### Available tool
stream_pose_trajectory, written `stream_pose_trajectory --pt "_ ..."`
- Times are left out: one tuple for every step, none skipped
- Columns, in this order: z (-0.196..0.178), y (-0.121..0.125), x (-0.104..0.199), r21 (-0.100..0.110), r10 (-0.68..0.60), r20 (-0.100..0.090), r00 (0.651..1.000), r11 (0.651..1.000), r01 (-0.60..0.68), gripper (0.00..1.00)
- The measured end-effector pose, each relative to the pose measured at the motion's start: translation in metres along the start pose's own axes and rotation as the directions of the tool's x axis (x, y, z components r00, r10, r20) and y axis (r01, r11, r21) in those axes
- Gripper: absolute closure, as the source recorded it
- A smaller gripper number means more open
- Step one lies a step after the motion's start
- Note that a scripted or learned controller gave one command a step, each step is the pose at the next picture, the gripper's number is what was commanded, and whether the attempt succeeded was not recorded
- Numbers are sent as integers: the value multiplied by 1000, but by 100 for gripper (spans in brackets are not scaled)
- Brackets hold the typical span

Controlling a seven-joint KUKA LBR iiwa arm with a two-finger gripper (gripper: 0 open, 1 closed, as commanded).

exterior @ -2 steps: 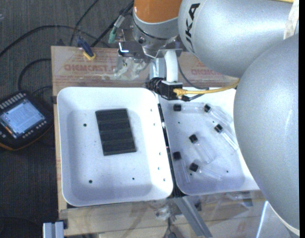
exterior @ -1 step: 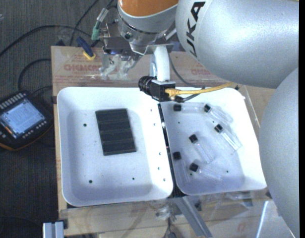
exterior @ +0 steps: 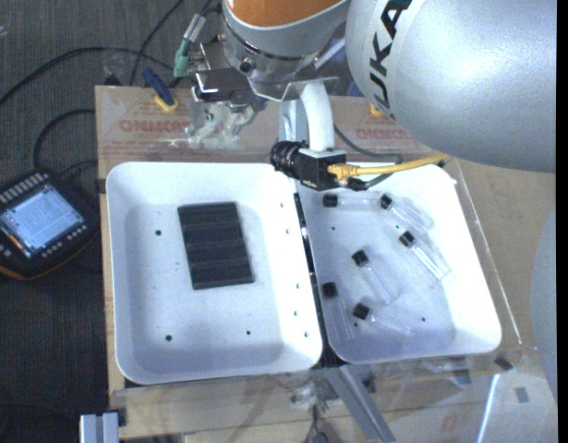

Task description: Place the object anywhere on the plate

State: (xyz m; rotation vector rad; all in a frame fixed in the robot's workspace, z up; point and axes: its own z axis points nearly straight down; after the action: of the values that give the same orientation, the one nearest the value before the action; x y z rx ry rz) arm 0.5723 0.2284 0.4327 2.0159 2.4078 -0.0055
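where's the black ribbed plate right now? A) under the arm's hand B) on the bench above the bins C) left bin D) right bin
C: the black plate lies flat near the middle of the left bin, while the right bin holds small clear vials with black caps.

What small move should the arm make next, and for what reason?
Probably it should carry the end effector toward the view's right and nearer the camera, until it hangs over the right bin. The end effector now sits beyond the far rim of the left bin. The clear vials all lie in the right bin, and none lies on the black plate yet.
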Motion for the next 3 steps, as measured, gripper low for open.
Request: stream_pose_trajectory --pt "1 69 -17 1 -65 0 998 998 65 100" --pt "0 95 -20 0 -126 1 992 992 126 100" --pt "0 95 -19 0 -189 0 982 982 189 100"
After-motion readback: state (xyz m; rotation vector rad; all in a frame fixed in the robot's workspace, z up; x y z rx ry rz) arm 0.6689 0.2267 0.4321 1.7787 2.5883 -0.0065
